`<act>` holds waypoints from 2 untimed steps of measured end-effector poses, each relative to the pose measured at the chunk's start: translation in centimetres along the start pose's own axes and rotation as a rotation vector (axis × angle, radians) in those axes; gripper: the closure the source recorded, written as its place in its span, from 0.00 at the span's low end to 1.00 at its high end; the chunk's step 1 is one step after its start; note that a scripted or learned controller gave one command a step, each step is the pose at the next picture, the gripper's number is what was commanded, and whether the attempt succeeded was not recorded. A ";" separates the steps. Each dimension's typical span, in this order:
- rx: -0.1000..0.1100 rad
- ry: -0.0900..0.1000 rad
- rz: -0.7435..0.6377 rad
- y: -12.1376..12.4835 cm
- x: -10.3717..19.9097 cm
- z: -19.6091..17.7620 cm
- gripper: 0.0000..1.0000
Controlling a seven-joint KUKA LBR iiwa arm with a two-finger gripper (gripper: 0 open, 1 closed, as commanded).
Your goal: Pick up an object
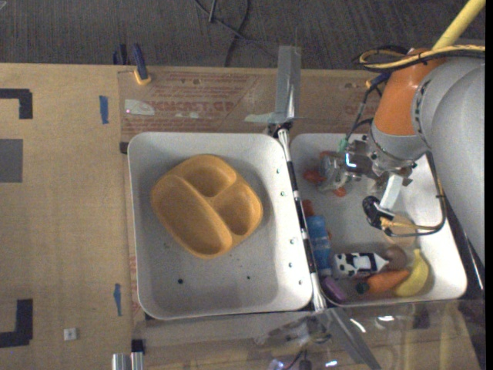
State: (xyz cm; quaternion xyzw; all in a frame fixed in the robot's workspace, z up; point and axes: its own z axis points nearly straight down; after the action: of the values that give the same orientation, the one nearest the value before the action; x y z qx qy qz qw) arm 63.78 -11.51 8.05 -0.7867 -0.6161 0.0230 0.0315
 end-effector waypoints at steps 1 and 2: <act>-0.005 -0.002 0.001 0.0 0.1 -0.9 1.00; -0.083 -0.004 0.004 2.7 -8.0 -5.1 1.00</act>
State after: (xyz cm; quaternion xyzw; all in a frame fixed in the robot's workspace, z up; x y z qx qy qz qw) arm 64.85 -20.04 12.95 -0.7885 -0.6151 -0.0009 -0.0024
